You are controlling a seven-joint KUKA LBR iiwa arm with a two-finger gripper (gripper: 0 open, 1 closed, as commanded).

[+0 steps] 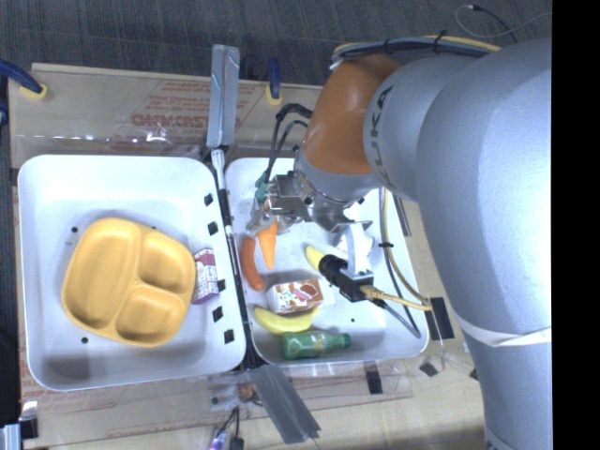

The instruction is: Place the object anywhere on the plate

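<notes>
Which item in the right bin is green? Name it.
The green bottle, lying on its side along the right bin's near edge, just below the banana. The carrot is orange; the others are yellow or red-white.

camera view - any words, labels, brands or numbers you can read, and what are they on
"KUKA", partly visible, runs down the grey arm beside its orange band.
Red print on the clear sheet behind the bins: too faint to read.
Label on the small packet beside the yellow plate: too small.
Label on the red and white packet: blurred.
</notes>
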